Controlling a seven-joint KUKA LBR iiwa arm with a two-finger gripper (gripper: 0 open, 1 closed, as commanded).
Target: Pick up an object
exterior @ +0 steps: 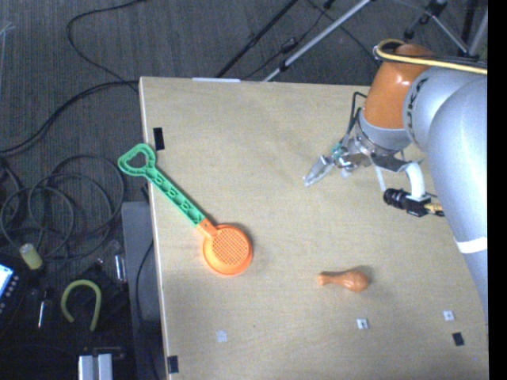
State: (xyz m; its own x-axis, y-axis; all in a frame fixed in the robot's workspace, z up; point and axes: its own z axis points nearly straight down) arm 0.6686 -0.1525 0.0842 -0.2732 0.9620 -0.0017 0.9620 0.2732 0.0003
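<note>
Jaws (317, 172) hang above bare worktop (261, 125) at the end of the grey arm (451, 141), their 2 slim fingers angled down and to the view's left; they appear to sit close together with nothing between them, though the picture is too coarse to be sure, so I cannot tell their opening with confidence.

2 candidates lie on the surface. An orange, pear-shaped piece (345, 279), possibly a toy drumstick, rests below the jaws and a little to the right in the view, well apart from them. A strainer (190, 212) with an orange mesh bowl and a long green handle lies down and to the left of the jaws, farther off, its handle running away toward the worktop's left edge.

My judgement is that the approach has not yet settled on a target. The drumstick-like piece looks the nearer and easier choice: it is small, lies free, and has a narrow neck. To do the step well, the jaws would need to travel over it, spread wider than its body, turn so the fingers straddle its short axis, then descend until the tips flank it before closing. The rounded body could roll or squirt out if the fingers close off-centre. The strainer's thin handle would demand a lower, more exact descent.
</note>
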